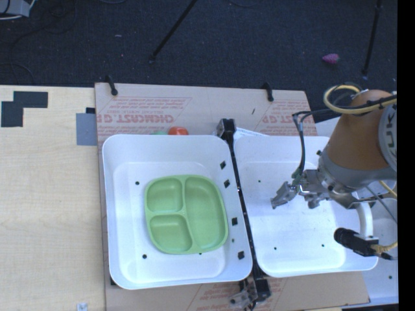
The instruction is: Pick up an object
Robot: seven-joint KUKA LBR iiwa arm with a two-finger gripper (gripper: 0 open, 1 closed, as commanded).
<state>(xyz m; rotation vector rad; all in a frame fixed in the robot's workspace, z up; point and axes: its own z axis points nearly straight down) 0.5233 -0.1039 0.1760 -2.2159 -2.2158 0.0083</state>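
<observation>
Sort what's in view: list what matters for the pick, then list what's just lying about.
For the pick:
- green divided plate, lying in the left bin
- gripper, over the right bin

Lying about:
- orange-red object behind the left bin
- purple object on the dark floor

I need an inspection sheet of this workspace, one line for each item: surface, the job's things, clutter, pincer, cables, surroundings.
Surface: two white bins side by side, left bin and right bin, on a cardboard sheet over a pale wooden bench.
Job's things: green divided plate lying flat in the left bin.
Clutter: small orange object behind the left bin's far rim.
Pincer: pincer above the right bin; nothing seen between its fingers.
Cables: black cable and yellow cable loop on the arm.
Surroundings: dark floor with stand legs and a small purple item.
</observation>
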